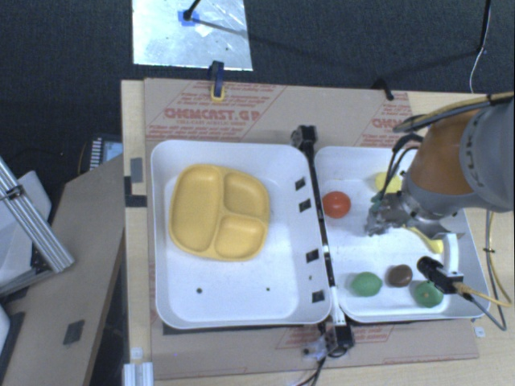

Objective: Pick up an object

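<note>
The right bin [354, 163] holds several small objects. An orange-red ball [335, 204] lies near its left wall. Along the front are a green round piece [366, 283], a brown one [399, 276] and another green one [427, 294]. A yellow object [386, 183] pokes out from behind the arm, and more yellow [429, 240] shows below the wrist. My gripper [378, 220] hangs low over the middle of this bin, just right of the ball. The grey and orange arm [451, 163] hides the bin's right part.
The left bin [185, 296] carries a yellow divided plate [219, 211]. A black divider with clips [314, 215] runs between the bins. Cables [487, 296] trail at the front right. Cardboard [241, 111] lies under both bins.
</note>
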